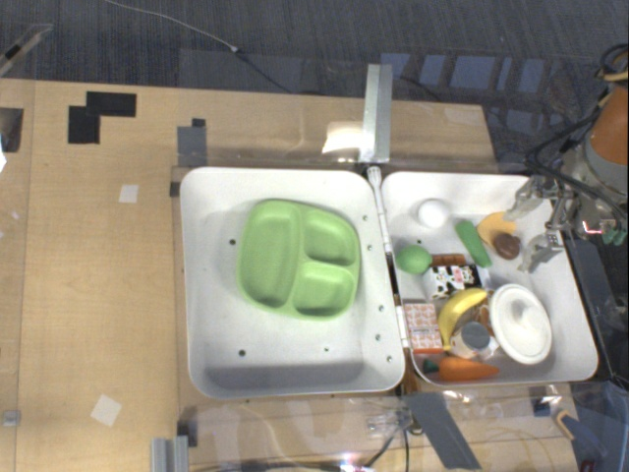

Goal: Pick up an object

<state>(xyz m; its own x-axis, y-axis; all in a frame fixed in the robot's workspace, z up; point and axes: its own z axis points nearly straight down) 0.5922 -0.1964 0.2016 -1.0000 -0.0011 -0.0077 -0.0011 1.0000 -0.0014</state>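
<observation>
Nothing is picked yet: the gripper [543,226] hangs over the right bin's [580,362] far edge, jaws apart and bare, near the banana [462,313].

No text can be read; the print on the small carton [451,280] is too blurred.

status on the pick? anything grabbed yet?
Done: nothing looks picked; the banana, white lid, carrot and green ball all lie in the right bin. In hand: the gripper sits over that bin's far right side, open, nothing between its fingers. Left: descend, close on an object, lift. The green tray sits in the left bin.
</observation>
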